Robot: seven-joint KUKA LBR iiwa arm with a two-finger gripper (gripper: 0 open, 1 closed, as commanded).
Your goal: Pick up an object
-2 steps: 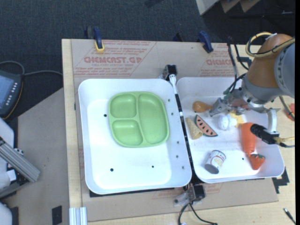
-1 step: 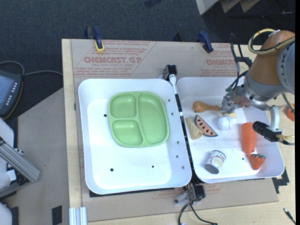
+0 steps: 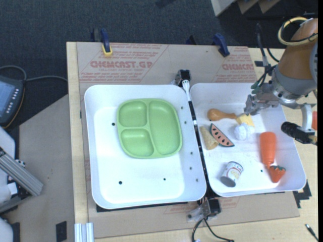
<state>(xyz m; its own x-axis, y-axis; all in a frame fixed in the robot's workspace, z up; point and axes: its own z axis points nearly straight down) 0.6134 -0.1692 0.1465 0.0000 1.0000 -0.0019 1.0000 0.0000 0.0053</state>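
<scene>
While the grey two-finger gripper (image 3: 251, 107), its state indiscernible, hovers at right, a brown cardboard-covered bench (image 3: 151, 64) on dark carpet (image 3: 75, 9) bears two shallow white plastic bins (image 3: 101, 135).

light: bright, even, overhead | shadows: faint, soft | glare: white bins (image 3: 96, 135) near washed-out | focus: slightly soft

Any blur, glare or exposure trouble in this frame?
Camera view: soft overall; white bins bright, no blown glare; end effector and the toys beneath it smeared and small; dark carpet underexposed; green plate reads clearly.
</scene>
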